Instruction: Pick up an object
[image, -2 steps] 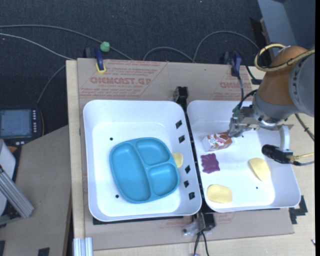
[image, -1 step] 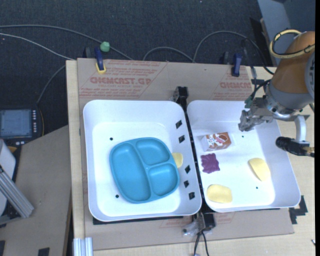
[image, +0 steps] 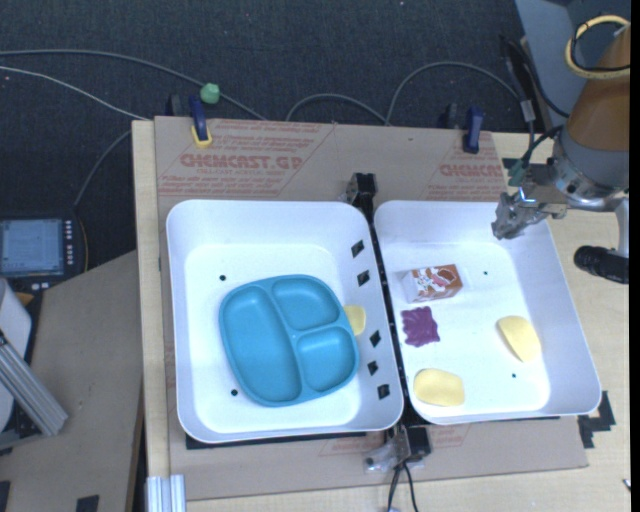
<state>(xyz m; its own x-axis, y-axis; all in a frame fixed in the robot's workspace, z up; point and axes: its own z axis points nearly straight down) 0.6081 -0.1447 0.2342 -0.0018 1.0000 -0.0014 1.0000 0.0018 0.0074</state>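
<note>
1. The gripper (image: 507, 222) hangs over the far right corner of the right bin (image: 560, 330); I cannot tell how its jaws stand, and nothing shows between them.
2. The nearest thing to it is a red-and-white packet (image: 434, 283), lying in the bin's far left part, apart from the gripper.
3. Just near of the packet lies a purple piece (image: 420, 326).
4. A yellow piece (image: 439, 388) sits by the bin's near edge, and a second yellow slice (image: 519, 337) lies toward the right wall, near of the gripper.
5. The left bin (image: 190, 300) holds a blue divided plate (image: 288, 339), with a small yellow bit (image: 355, 319) touching the plate's right rim.
6. The two bins touch along their inner walls.
7. Bare white floor lies between the packet and the slice, and along the right bin's far wall.
8. The things in the right bin lie apart from one another.
</note>
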